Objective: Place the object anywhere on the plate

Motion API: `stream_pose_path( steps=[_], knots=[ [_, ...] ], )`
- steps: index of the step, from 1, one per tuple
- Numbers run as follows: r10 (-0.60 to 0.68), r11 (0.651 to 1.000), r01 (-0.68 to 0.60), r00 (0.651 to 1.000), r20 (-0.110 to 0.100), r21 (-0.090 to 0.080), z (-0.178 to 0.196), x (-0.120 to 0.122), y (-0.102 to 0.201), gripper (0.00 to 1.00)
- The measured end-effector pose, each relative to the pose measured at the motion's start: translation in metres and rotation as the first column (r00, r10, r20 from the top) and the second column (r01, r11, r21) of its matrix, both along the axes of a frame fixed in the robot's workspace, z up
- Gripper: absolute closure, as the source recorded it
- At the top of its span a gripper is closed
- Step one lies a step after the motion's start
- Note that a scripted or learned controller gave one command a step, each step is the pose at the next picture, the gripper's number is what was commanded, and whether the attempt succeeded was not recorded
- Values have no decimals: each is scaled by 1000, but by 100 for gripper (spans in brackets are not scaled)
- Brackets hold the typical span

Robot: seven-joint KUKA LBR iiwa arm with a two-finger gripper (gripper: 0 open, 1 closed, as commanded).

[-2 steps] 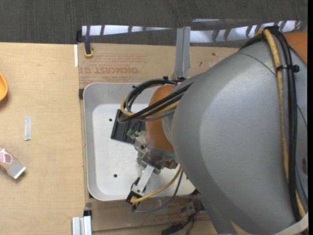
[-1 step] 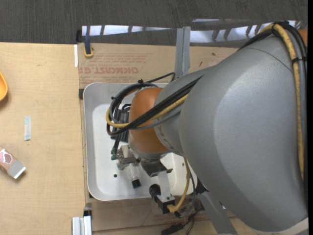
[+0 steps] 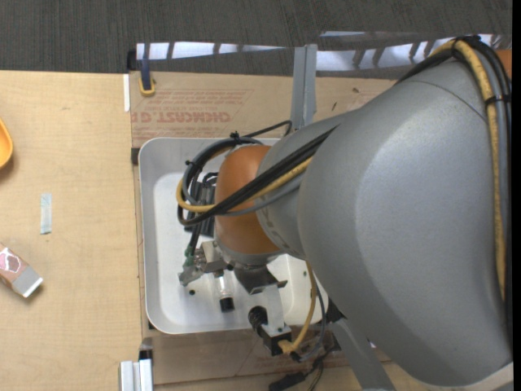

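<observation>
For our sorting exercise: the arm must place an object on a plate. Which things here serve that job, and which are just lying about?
Serving the job:
- gripper, lowered into the white bin
- arm carrying it

Lying about, on the bench left of the bin:
- orange item at the left edge
- grey strip
- pink-and-white packet

Robotics lab: grey industrial arm over white bin, plywood bench.
</observation>
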State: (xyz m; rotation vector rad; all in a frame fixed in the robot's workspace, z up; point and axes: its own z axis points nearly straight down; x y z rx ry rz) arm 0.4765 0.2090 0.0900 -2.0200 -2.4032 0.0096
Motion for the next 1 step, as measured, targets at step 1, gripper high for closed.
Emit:
stream_pose_path(
  steps=[1],
  knots=[
    [214,977,-214,977,4,1,194,61,-102,0]
  ],
)
